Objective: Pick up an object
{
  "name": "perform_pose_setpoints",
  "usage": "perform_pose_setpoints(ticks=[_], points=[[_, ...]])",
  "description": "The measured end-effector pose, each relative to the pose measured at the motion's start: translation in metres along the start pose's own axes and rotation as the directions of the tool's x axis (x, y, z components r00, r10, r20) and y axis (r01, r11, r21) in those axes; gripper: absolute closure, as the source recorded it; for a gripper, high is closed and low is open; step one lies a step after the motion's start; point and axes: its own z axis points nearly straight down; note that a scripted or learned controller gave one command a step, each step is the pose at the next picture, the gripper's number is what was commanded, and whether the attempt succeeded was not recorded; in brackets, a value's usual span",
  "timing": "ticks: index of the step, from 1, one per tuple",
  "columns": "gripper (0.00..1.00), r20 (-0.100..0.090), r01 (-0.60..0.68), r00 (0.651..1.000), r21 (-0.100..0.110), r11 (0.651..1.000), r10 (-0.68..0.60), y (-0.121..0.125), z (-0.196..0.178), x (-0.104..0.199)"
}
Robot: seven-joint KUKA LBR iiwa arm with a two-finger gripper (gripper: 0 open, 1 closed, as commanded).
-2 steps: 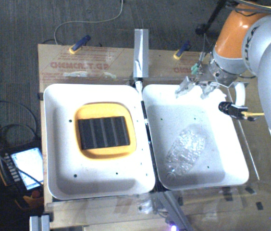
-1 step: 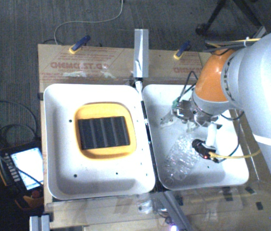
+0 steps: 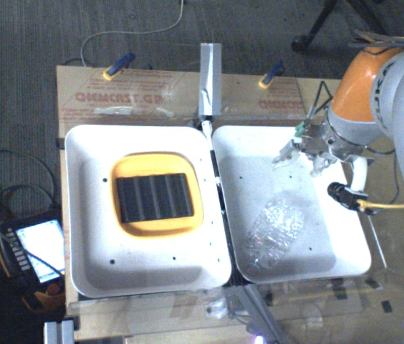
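The gripper (image 3: 304, 151) hangs over the far right part of the right-hand bin (image 3: 345, 264), its pale parts splayed out to either side with bare white floor showing between them, so I'd call it open and carrying nothing. It sits clear of anything it might grab.

The nearest thing worth taking is a clear plastic bottle (image 3: 275, 229), lying on its side toward the near middle of that same bin, well apart from the gripper and hard to make out against the white. Being see-through and crumpled-looking, it probably slid to rest there loosely, with nothing bracing it.

In the left-hand bin (image 3: 80, 264) lies a yellow tray (image 3: 157, 196) with a dark ribbed centre, flat on the floor and roughly in the middle.

The arm (image 3: 374, 99) comes in from the right, its orange band high above the wrist, the wrist bent down and angled inward over the bin's far edge. A black fitting with a yellow cable (image 3: 359, 203) trails beside it. Both bins sit on a worktop (image 3: 137, 99) of cardboard held by clamps.
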Motion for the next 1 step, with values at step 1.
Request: perform_pose_setpoints(ticks=[1], points=[[0.0,0.0,-0.032,0.999,0.0,0.999,0.032,0.0061,-0.0429,-0.0328]])
